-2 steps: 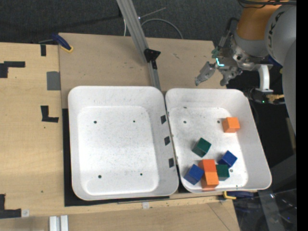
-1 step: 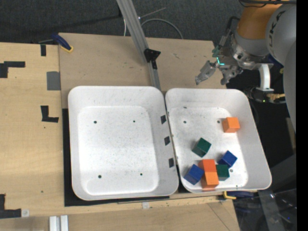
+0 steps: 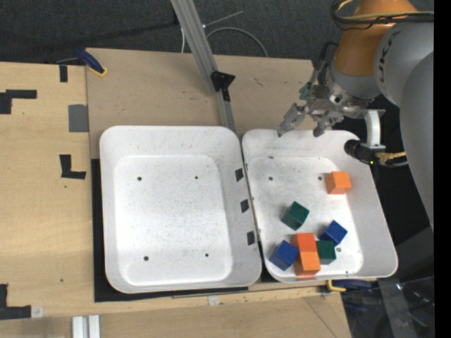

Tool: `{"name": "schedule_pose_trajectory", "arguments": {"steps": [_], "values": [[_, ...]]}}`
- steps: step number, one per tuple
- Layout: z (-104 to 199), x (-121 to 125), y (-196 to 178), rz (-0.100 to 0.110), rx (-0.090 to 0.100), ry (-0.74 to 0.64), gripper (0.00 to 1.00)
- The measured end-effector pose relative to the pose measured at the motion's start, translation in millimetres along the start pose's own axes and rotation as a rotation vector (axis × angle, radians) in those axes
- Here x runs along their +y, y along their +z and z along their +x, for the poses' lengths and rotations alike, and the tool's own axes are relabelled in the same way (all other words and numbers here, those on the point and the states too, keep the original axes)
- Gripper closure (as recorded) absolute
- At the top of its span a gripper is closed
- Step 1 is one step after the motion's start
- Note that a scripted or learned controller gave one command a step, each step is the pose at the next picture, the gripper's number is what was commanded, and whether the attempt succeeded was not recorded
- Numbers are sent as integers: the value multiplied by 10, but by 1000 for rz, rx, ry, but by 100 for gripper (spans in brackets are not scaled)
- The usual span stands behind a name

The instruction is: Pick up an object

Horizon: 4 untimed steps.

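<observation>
Bench (image 3: 42, 189): flat tan wooden surface carrying two shallow white plastic bins side by side.

Left bin (image 3: 169, 136): shallow white plastic tray, bare floor showing.

Right bin (image 3: 264, 143): shallow white plastic tray holding all the blocks; its far edge lies under the gripper.

Arm (image 3: 409, 62): grey with an orange band, entering from the right edge of the bench, wrist poised over the far edge of the right bin.

Gripper (image 3: 303, 124): two metal fingers spread apart, nothing between them, hanging above the far rim of the right bin.

Orange cube (image 3: 338, 182): small, alone near the right wall of the right bin; judged the likeliest target, being the nearest block and free on every side. It lies toward the near edge and somewhat to the right of the fingers, well apart from them.

Dark green cube (image 3: 296, 215): small, mid-floor of the right bin, standing alone, farther toward the near edge.

Near-edge cluster: blue cube (image 3: 285, 254), orange block (image 3: 307, 252), second dark green cube (image 3: 326, 250) and second blue cube (image 3: 335, 232), packed touching; judged awkward for an open-finger descent.
</observation>
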<state>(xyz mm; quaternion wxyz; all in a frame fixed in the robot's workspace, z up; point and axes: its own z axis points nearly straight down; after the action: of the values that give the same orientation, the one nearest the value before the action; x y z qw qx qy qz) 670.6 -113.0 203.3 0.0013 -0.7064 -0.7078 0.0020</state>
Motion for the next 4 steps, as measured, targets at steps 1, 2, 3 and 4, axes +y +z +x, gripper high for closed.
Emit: {"name": "schedule_pose_trajectory", "arguments": {"steps": [1,2,3,4], "values": [[-43,-48,460,1,0,1,0],[-123,-32,956,2,0,1,0],[-110,-13,818,-4,0,-1,100],[-31,-79,295,-8,1,0,100]]}}
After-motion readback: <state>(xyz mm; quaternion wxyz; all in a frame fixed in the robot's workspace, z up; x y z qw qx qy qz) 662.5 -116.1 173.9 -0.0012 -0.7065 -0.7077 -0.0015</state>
